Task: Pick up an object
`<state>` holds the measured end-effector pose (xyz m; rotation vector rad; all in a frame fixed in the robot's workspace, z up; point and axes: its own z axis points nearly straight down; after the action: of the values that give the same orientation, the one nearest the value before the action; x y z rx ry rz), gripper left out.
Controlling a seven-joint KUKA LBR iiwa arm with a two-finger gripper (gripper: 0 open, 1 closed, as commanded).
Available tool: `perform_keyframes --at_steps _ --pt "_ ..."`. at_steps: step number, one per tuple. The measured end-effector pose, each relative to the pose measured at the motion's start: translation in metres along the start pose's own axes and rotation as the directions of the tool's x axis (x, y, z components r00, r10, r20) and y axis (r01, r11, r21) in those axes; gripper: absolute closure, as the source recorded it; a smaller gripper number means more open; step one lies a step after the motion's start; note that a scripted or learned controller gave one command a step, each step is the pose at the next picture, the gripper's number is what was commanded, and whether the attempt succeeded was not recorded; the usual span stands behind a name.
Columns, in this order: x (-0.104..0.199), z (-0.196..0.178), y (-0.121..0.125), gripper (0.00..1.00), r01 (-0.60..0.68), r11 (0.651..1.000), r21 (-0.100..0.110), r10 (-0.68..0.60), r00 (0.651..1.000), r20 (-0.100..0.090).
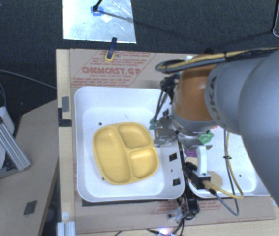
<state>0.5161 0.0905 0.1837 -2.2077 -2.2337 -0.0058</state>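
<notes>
Looking down, you see the arm [247, 92] hanging over the seam between the two bins, its wrist hiding most of the right bin [242, 181]. The gripper [165, 132] sits low beside the plate's right edge, but you cannot tell how it is set or whether it has hold of anything (the wrist and cables cover it).

Risks come first. The plate [125, 152] is wide, smooth and shallow, so a pinch on its rim could slip off, or tip it up against the bin wall. You may also catch the wall between the bins if you go straight down from where the gripper is, since it hovers right by that divider. The small items in the right bin are half hidden under the arm, so a grab there would be close to blind.

Now the contents. The left bin [87, 107] holds the yellow plate with its three sections, lying flat toward the near side. The right bin holds a small green item [205, 137] and something pinkish [191, 154] just beside the wrist; what they are is unclear.
</notes>
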Motion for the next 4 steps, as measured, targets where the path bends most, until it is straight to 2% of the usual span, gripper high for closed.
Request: perform_keyframes --at_steps 1,2,3,4 --pt "-0.063 -0.001 0.015 1.00 -0.016 1.000 0.000 0.016 1.000 0.006" --pt "-0.116 -0.144 -0.028 1.00 -0.015 1.000 -0.016 0.015 1.000 0.004" --pt "-0.112 -0.137 -0.029 0.00 -0.008 1.000 -0.001 0.008 1.000 0.004" --pt "-0.116 -0.005 -0.005 0.00 -0.012 1.000 0.012 0.012 1.000 0.003"
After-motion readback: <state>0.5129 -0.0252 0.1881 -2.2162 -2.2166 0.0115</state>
